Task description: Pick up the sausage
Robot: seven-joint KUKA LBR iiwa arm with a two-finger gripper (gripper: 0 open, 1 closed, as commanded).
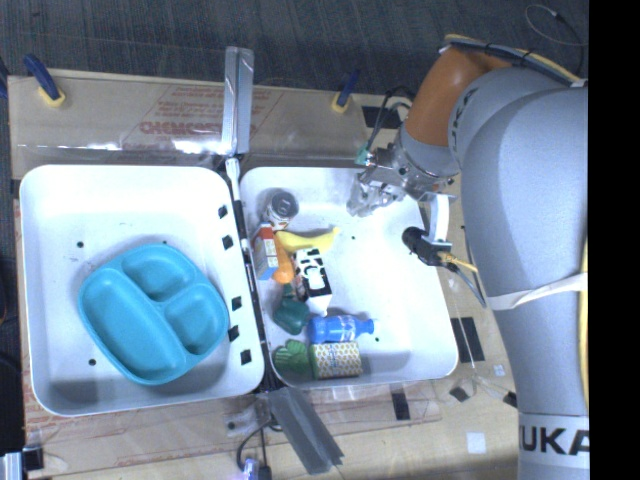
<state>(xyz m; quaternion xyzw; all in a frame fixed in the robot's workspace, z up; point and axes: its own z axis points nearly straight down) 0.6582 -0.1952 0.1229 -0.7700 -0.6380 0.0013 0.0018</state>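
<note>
Above the bench, looking down at a slant, the camera view takes in two shallow white bins side by side. The left bin (40, 268) holds a blue divided plate (152, 312), lying at an angle on the bin floor.

The right bin (425, 318) carries a crowd of small goods packed along its left wall. A metal can (283, 206) stands at the top of the row. Just below it lies a yellow banana (306, 238). A small orange-brown piece, apparently the sausage (286, 266), sits under the banana. It is pressed between a red-labelled bottle (266, 250) on the wall side and a white-and-black box (316, 272) on the other. Its shape is too small to make out with certainty. Further down lie a dark green object (291, 314), a blue bottle (340, 326) and a patterned can (336, 360).

The grey arm (520, 198), its orange band (445, 93) showing, reaches in from the right. Its gripper (364, 198) hangs over the bare upper part of the right bin, near the metal can but apart from it, and well clear of the sausage. Whether the gripper is open or closed cannot be told at this angle, and nothing can be seen in its grasp.
</note>
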